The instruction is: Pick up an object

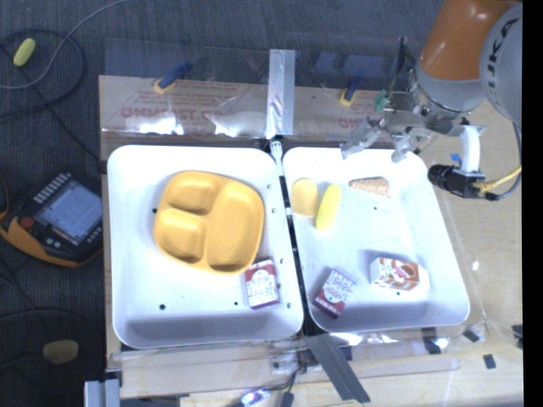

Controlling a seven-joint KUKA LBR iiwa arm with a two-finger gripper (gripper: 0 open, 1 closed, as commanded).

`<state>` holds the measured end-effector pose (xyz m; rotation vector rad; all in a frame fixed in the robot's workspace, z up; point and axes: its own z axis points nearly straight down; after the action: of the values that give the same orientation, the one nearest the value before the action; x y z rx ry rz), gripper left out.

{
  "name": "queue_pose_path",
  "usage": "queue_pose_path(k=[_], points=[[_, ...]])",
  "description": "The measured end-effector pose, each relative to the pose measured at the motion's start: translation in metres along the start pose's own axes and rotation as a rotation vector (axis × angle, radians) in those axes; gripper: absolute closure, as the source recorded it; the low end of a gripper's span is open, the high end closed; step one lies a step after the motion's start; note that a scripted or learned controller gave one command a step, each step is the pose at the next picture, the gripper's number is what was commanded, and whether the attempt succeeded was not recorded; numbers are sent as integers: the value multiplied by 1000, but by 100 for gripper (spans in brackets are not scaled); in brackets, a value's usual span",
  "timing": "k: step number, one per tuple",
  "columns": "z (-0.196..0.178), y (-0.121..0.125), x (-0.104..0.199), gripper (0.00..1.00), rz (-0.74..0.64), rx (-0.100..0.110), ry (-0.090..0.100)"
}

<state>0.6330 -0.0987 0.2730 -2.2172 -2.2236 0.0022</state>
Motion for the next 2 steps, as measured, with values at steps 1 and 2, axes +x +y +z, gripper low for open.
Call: queue_pose_path(k=[1, 2], points=[[180, -32, -4, 0, -145, -2, 1], [171, -32, -4, 100, -145, -1, 2]])
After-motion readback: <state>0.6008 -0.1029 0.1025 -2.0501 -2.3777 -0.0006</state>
